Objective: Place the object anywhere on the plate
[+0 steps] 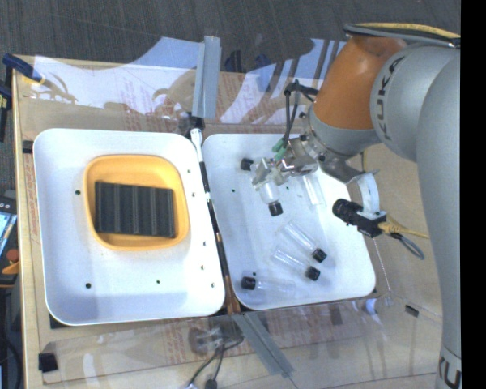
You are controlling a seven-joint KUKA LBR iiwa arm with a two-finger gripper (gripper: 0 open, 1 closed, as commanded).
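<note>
Bottom of frame: bare worktop (324, 343) edge, wood-tone, a metal bracket (263, 343) angled across it below the seam of the two bins.

Right bin (227, 217), lower part: clear vials with black caps lying flat. One near the bottom-left corner, cap (248, 283) pointing left. Two more (296, 250) just right of centre, side by side, caps toward lower right, near each other but whether touching I can't tell.

Left bin (57, 241), centre-left of frame: yellow-rimmed plate (134, 173) with a dark ribbed insert (136, 209) in its middle. No vial lies on it.

Mid right bin: another vial (272, 201), black cap at its lower end, tilted, sitting directly under the hand (275, 168). A separate black cap or small dark piece (246, 164) lies just left of the hand.

Hand state: can't tell. Too much glare and clear plastic there to read whether it's spread or pinching, or whether that vial is touching it.

Upper right: grey arm (417, 79) with orange band (348, 87) comes in from the right edge, wrist over the upper part of the right bin.

Top of frame: printed paper sheets (105, 87) behind both bins, dark carpet (146, 6) beyond.
</note>
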